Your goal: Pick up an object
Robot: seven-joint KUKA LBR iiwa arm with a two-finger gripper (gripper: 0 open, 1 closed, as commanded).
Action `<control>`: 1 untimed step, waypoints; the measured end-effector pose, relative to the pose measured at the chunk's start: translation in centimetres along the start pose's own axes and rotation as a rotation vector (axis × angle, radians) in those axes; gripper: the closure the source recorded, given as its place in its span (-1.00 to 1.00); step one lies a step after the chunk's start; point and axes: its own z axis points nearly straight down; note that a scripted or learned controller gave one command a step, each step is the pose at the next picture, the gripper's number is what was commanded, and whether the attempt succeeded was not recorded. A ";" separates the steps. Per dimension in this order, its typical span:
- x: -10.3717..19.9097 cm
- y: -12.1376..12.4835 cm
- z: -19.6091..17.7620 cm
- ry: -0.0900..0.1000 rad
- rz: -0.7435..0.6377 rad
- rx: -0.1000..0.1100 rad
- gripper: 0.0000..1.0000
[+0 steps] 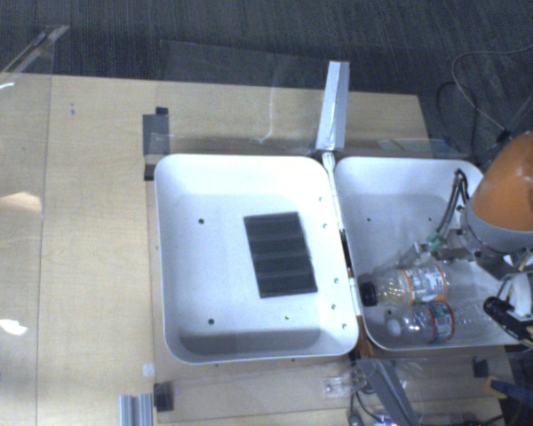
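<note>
Jaws unseen — arm over right bin

Two clear plastic bottles lie on their sides at the lower right: an orange-label bottle and, touching below it, a red-and-blue-label bottle.

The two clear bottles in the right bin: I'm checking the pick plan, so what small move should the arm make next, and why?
Probably a short descent toward the upper clear bottle. The arm hangs over the right bin, above and to the right of that bottle, which lies on its side against a second bottle. The gripper's state can't be read from here.
</note>
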 end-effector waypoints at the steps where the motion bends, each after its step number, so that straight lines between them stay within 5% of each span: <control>1: 0.0 -2.5 -0.8 -0.017 -0.053 -0.042 -1.00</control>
